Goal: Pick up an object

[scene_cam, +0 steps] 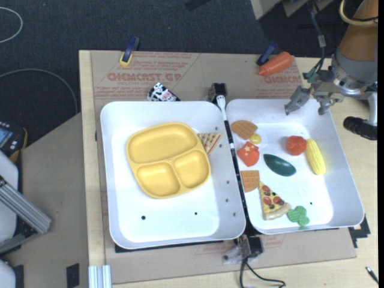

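Nearest the camera, at the front of the right bin (342, 218), lie a green broccoli piece (298, 215) and a pizza slice (272, 201) just beside it. A little farther back sits a brown waffle square (251, 180) against the divider, then a dark green avocado-like piece (279, 164), a red strawberry-like piece (248, 153), a red tomato (295, 144) and a yellow corn cob (315, 156). Beyond those are a small yellow piece (256, 139) and a brown cookie-like piece (243, 128).

The left bin (120, 215) holds a yellow 3-compartment plate (168, 159), with a waffle wedge (210, 141) touching its far right edge.

At the far right corner of the right bin hangs the claw (311, 104), its 2 fingers spread wide, gripping nothing, well apart from the food. Behind it on the tabletop (198, 71) lies an orange carrot (276, 63).
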`<state>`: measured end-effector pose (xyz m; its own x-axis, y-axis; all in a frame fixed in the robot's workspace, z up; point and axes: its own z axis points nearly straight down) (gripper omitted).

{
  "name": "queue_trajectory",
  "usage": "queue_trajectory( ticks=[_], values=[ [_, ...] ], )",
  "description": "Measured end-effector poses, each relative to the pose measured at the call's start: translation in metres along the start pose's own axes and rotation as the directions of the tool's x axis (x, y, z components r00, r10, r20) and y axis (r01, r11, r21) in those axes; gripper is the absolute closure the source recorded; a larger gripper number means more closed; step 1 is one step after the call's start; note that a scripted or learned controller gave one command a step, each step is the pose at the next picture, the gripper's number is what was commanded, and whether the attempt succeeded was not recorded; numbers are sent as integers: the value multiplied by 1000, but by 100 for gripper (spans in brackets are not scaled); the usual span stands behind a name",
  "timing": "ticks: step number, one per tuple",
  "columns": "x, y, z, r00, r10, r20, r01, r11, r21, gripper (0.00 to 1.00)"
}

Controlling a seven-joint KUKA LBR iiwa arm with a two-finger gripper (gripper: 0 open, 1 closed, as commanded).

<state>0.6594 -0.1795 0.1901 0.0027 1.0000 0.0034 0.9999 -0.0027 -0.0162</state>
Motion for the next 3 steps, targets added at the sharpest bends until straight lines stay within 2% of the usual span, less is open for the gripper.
queue_trajectory(
  ticks=[1, 3],
  values=[
    [1, 3, -10, 1000, -3, 3, 3, 1000, -16, 0],
    [-7, -6, 100, 1000, -2, 3, 2, 1000, -10, 0]
  ],
)
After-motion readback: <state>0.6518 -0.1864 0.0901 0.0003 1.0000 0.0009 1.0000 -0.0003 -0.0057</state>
